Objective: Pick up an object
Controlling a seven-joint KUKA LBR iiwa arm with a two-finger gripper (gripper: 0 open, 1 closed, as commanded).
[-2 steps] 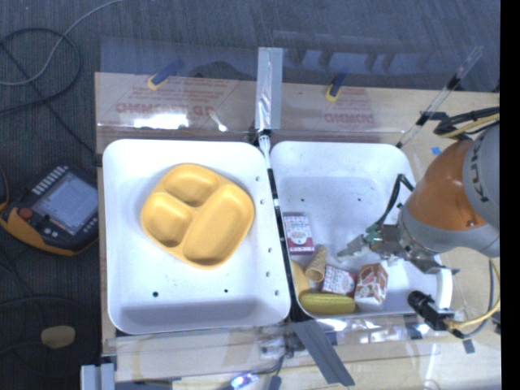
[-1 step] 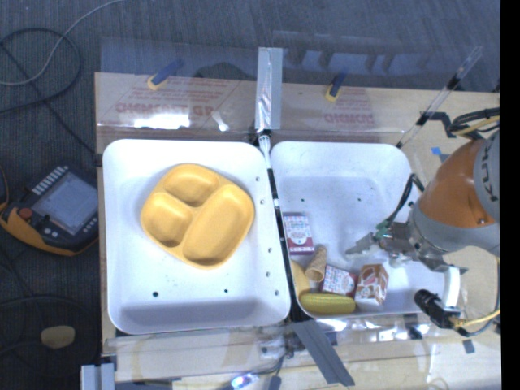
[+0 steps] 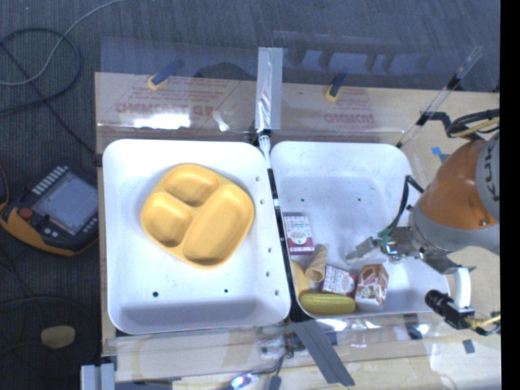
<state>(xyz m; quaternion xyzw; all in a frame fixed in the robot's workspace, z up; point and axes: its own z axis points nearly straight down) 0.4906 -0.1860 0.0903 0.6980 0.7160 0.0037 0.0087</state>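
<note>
The grey arm with its orange band [image 3: 461, 193] comes in from the right and is cut off at the frame edge. Its two-finger gripper [image 3: 382, 245] sits low over the right shallow white bin [image 3: 341, 181], but the fingers are small and blurred against the white floor, so I cannot tell whether the jaws are spread or pressed together. Nothing can be seen between them.

There are two bins side by side. The left shallow white bin [image 3: 130, 299] holds one thing: a yellow plastic plate with three compartments [image 3: 197, 214], lying near its middle.

The right bin holds five small things, crowded along its left and near edges. A small red-and-white carton [image 3: 297, 232] lies by the dividing wall; its printing is too small to read. Just below it is a tan cone-shaped piece [image 3: 316, 258], then a second red-and-white packet [image 3: 339, 280] and a brown-and-white carton [image 3: 372, 285] side by side, just below the gripper. A yellow banana-shaped toy [image 3: 327, 303] lies along the near wall, touching the packet above it.

Mirrored red lettering on the clear sheet behind the bins [image 3: 166, 104] is unreadable. A handheld control pendant with a screen [image 3: 55, 210] lies on the floor at left.
</note>
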